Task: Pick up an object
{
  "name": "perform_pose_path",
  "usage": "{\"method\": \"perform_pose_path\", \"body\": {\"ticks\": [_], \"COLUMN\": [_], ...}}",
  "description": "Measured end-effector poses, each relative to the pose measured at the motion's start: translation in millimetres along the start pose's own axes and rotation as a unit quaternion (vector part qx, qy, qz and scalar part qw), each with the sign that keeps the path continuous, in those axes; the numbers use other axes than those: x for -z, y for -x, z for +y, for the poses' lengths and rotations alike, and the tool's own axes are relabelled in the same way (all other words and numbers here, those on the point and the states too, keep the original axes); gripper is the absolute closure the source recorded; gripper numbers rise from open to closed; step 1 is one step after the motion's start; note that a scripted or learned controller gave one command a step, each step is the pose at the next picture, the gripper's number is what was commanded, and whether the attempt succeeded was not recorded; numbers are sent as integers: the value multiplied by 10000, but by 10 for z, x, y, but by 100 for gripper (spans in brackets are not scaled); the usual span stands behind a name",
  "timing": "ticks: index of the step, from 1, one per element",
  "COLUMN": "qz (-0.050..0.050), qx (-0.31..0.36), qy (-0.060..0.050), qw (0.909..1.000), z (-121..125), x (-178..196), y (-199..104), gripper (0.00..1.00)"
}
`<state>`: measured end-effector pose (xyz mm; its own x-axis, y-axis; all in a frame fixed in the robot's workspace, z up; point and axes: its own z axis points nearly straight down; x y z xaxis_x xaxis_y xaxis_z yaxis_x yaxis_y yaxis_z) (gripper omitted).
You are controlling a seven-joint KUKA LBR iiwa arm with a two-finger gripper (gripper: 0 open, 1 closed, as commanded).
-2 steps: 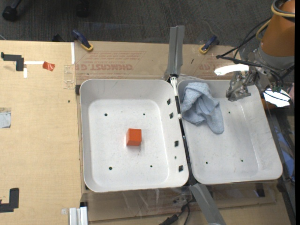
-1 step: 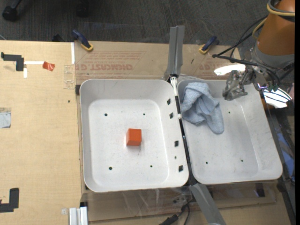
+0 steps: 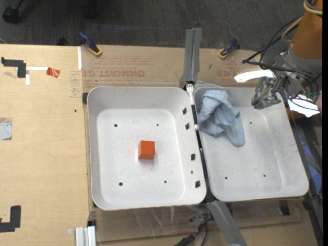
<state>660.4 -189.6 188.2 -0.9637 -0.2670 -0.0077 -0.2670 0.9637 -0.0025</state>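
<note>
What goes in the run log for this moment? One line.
gripper: above right bin, far edge | cloth: right bin | orange block: left bin

One readable text: red print on the brown cardboard sheet (image 3: 138, 68) lying under the far edges of the two white bins, upside down from this view. The large line appears to read "CHEMCAST GP"; the letters at its end are less sure. A line of smaller red print beside it is too small to read. A second patch of red print on the same cardboard, further right behind the right bin (image 3: 287, 183), is too faint and partly covered to read.
</note>
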Motion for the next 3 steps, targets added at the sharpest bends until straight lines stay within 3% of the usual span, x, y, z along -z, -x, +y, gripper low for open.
{"method": "perform_pose_path", "body": {"ticks": [1,2,3], "qz": [7,5,10], "qx": [675,937,993], "qy": [10,6,11], "qw": [9977,9956,9951], "z": [359,44,40], "x": [174,30,29], "y": [72,9,-54], "gripper": [100,100,100]}}
